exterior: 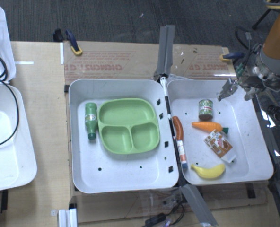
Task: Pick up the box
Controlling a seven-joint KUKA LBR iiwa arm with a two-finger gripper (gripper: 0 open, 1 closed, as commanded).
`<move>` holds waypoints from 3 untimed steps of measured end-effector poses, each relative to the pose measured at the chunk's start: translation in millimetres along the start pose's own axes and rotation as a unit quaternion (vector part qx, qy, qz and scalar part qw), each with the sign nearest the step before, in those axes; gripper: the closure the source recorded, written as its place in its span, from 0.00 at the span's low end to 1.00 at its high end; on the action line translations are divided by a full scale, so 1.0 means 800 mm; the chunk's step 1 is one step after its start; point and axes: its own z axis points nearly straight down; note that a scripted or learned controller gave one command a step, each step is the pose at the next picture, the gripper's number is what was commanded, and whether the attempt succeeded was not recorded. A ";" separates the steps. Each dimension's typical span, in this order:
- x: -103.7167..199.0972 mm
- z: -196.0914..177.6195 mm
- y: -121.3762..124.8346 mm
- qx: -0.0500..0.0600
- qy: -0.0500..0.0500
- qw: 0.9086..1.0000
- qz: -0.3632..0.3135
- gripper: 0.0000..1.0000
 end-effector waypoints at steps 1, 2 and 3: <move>0.014 -0.005 -0.058 0.000 0.000 1.000 -0.028 0.00; 0.113 0.055 -0.103 0.001 0.000 1.000 0.006 0.00; 0.063 0.133 -0.155 0.000 0.001 0.999 -0.035 0.00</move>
